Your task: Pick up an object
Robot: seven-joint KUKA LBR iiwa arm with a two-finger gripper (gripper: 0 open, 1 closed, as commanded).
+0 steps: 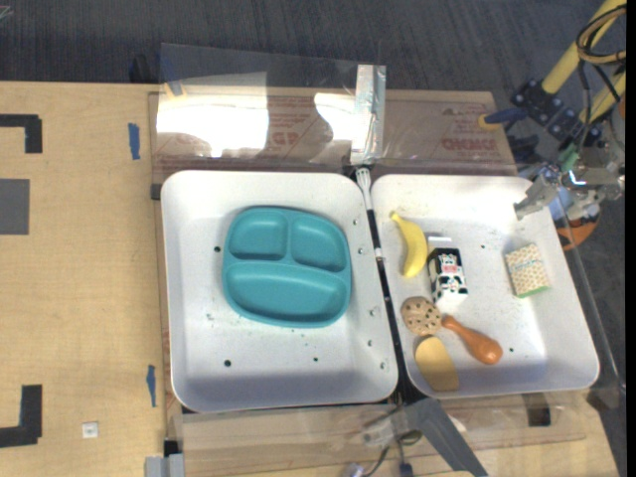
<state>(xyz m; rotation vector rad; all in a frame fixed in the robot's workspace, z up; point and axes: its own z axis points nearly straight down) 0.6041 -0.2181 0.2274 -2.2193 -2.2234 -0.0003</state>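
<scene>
Overhead, the camera view shows two shallow white bins side by side on the bench. The left bin (189, 296) contains a teal divided plate (288, 264), lying flat near the bin's centre with its three compartments facing up. The right bin (556, 356) contains the loose objects. A yellow banana (410, 244) lies near the bin's left wall, its length running roughly front to back. Just beside it, to the right, stands a small black-and-white carton (448, 271). Below the carton lies a brown cookie (420, 314), touching the end of an orange-brown handled utensil (471, 340) that runs diagonally toward the lower right. A tan spoon-shaped piece (436, 363) lies near the bin's front wall, below the cookie. A pale speckled sponge block (526, 269) lies apart from the others, toward the bin's right side. The gripper (537, 195) is at the upper right corner of the right bin, above the sponge block and apart from it; nothing is visible between its fingers, and whether they are spread or closed cannot be determined.
</scene>
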